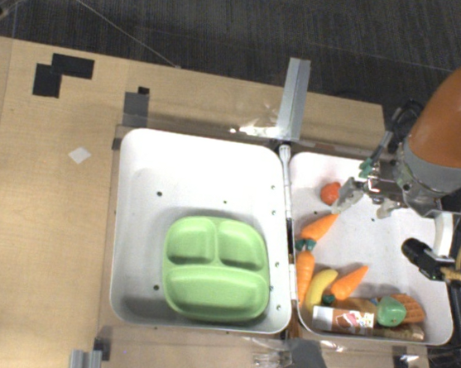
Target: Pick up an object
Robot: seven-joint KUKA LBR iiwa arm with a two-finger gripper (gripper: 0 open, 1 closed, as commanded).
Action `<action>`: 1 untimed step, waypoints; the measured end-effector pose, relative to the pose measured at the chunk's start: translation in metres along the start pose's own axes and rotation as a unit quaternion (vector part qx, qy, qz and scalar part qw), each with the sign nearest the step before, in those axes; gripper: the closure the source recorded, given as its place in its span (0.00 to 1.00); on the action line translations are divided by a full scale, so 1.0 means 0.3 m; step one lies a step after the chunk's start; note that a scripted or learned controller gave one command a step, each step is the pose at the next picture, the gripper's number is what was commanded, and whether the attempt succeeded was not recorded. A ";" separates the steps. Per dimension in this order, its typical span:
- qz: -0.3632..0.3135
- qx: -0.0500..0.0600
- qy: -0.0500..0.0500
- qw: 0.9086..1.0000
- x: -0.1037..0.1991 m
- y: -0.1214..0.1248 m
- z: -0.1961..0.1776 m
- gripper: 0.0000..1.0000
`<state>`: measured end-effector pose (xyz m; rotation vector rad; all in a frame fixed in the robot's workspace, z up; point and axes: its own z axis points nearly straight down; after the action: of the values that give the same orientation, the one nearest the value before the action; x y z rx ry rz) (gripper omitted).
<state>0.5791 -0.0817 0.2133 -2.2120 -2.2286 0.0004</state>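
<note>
The hand (368,196) is being held over the right bin (446,326), fingers apart, nothing clamped. Just beside it a small orange ball (330,192) is lying, judged light, stiff and slippery, best pinched across its middle. Three carrots are being counted below, one banana (320,285), and one green tray (217,267) in the left bin (140,209).

Both bins white: left bin (140,209) w/ light-green divided plate (216,266); right bin (374,238) w/ orange carrots (319,226), yellow banana (320,285), small orange-red ball (330,191), red/white labelled bottle (345,320). Arm (459,124) grey w/ orange band. Bench (34,222) pale wood w/ black marks.
</note>
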 end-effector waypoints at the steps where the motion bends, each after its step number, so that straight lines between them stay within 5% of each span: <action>1: -0.047 0.000 0.000 0.999 -0.019 0.052 0.262 0.00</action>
<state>0.5946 -0.0873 0.1346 -2.1056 -2.3290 0.0003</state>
